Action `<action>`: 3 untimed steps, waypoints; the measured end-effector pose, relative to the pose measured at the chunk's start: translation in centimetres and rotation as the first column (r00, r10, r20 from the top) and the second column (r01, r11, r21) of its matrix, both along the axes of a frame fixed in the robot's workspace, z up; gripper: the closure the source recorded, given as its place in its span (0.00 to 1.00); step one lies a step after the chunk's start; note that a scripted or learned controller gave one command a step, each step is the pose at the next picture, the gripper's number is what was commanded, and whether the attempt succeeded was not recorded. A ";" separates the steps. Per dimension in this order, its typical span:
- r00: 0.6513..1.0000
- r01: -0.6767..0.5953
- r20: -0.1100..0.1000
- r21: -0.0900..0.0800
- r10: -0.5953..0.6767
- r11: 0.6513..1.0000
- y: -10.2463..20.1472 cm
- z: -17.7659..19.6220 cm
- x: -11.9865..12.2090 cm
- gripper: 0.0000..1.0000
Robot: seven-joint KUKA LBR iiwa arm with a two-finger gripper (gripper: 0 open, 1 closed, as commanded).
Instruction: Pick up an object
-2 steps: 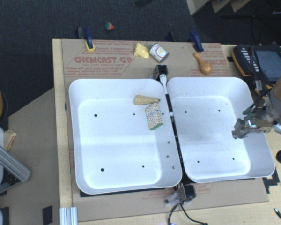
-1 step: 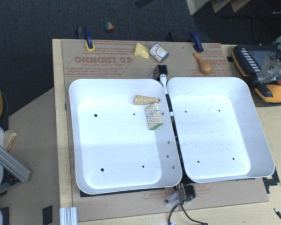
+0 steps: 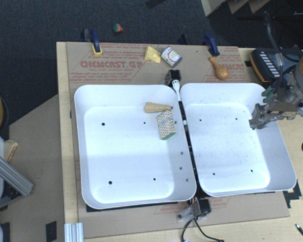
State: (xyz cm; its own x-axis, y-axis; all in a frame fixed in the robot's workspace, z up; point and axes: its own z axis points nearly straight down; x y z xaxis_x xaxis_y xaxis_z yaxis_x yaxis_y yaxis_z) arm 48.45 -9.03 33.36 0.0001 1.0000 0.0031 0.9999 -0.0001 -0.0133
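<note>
The fingers are where I start, and I cannot tell from this slanted view whether they are spread or closed: they show as a dark, blurred tip at the far right of the right bin, with nothing visible between them. I see the gripper low over that bin's right wall, its grey body running up and to the right into the arm, which comes in from the right edge.

Moving outward, the floor of the right bin around the gripper is bare white with a few dark dots. The things I could pick up are in the left bin, well apart from the gripper. A patterned packet lies near that bin's upper right, close to the divide between the two bins, and a tan, cone-like piece lies just above it, touching or nearly touching its top edge; I cannot say which.

Further out, on the cardboard sheet behind the bins, I see a yellow wedge beside a small box, and a wooden, pear-shaped item behind the right bin. Blue clamps pin the sheet's back edge. A small coloured object lies on the dark floor beyond the bench.
</note>
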 end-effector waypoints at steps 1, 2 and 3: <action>1.000 -0.011 0.006 0.001 0.011 1.000 10.7 -4.4 -0.6 1.00; 0.999 -0.001 0.036 -0.002 0.001 1.000 9.5 18.6 -0.4 1.00; 1.000 -0.006 -0.005 -0.005 0.006 1.000 18.4 -2.8 -0.8 1.00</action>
